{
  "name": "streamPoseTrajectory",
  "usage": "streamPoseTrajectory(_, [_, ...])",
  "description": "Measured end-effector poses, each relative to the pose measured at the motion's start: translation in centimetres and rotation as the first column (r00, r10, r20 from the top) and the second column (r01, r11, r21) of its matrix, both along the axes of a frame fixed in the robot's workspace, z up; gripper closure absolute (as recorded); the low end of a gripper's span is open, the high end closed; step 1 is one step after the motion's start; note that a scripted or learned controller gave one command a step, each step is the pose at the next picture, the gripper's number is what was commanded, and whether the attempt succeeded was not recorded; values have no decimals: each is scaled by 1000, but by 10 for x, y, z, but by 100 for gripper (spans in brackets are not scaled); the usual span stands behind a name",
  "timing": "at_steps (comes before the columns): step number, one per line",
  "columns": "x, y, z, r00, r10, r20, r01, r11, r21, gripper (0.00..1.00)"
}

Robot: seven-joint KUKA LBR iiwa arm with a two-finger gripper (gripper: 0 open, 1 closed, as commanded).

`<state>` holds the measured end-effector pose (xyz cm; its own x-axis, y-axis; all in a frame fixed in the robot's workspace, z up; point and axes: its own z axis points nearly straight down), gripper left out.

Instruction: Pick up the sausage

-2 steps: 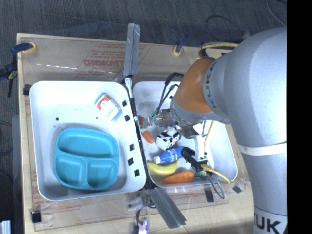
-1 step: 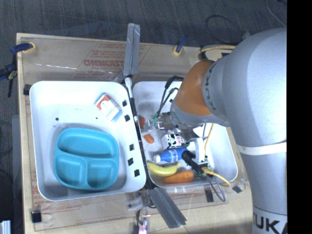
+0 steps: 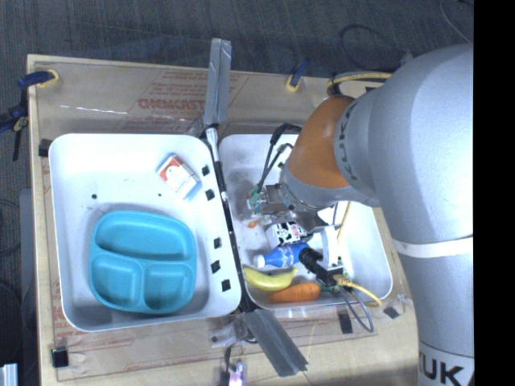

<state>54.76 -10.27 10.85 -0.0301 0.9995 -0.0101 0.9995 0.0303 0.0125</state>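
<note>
- Where the right bin (image 3: 366, 240) comes to its front wall, the sausage (image 3: 294, 293) lies flat on the white floor. It is a long orange-red thing, with its ends pointing left and right.
- Just behind it, and touching it or nearly so, is a yellow banana (image 3: 269, 279). The banana curves along the sausage's left half.
- Behind the banana is a small blue bottle (image 3: 283, 257), lying on its side.
- A white thing with black marks (image 3: 288, 232) sits a bit further back, next to the bottle.
- The gripper (image 3: 272, 206) hangs over the middle of the right bin, further back than all these things. It is near the sausage but not touching it. The banana and the bottle lie between them.
- I cannot tell if the gripper is spread wide or closed up, because the arm's big wrist covers most of it. Nothing can be seen held in it.
- The grey arm (image 3: 418, 151) with its orange band (image 3: 318, 147) comes in from the right and covers the back right part of that bin.
- Black and yellow wires (image 3: 354, 292) hang near the sausage's right end.
- The left bin (image 3: 72, 175) holds a blue tray (image 3: 145, 260) with three parts, and a small red and white box (image 3: 179, 175) behind it.
- Both bins sit side by side on a wooden bench (image 3: 121, 87).
</note>
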Motion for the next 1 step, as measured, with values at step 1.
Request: streamPoseTrajectory(1, [67, 20, 84, 957, -289, -16, 289, 957, 10, 100])
